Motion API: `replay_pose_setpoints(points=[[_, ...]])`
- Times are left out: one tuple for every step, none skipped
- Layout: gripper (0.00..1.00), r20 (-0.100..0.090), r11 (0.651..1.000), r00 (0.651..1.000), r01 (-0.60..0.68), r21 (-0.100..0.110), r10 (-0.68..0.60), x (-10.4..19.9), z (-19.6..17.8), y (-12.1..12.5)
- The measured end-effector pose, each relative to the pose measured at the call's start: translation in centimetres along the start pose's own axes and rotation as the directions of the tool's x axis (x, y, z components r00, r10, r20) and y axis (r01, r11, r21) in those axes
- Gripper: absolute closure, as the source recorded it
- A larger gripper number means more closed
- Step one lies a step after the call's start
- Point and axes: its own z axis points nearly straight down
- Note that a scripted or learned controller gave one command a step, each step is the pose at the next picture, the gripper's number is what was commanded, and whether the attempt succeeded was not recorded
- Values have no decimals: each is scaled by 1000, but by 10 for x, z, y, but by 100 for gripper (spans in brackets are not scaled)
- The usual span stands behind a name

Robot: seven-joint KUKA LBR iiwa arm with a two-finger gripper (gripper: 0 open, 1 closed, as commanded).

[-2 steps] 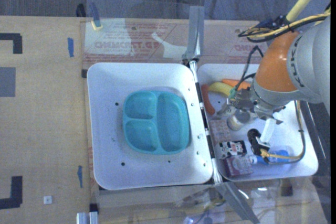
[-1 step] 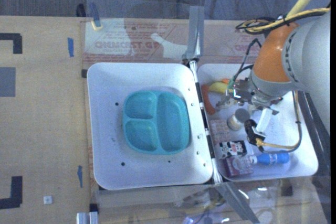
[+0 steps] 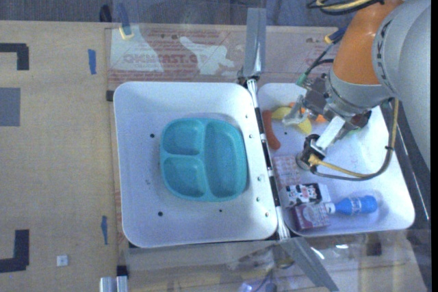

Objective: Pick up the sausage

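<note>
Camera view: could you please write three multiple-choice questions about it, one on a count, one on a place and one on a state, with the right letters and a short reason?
1. How many compartments has the teal plate in the left bin? A. two B. four C. three
2. Where does the sausage lie? A. on the teal plate B. in the right bin, near the wall beside the left bin C. outside both bins
3. How is the blue bottle? A. lying on its side B. standing upright C. lifted in the air

1 C: ridges split the plate into one long section and two smaller ones.
2 B: it rests just right of the dividing walls.
3 A: its length stretches along the bin floor.
</note>
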Motion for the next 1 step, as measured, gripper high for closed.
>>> replay_pose_setpoints(points=[[0, -1, 986, 986, 169, 0, -169, -35, 68, 8]])
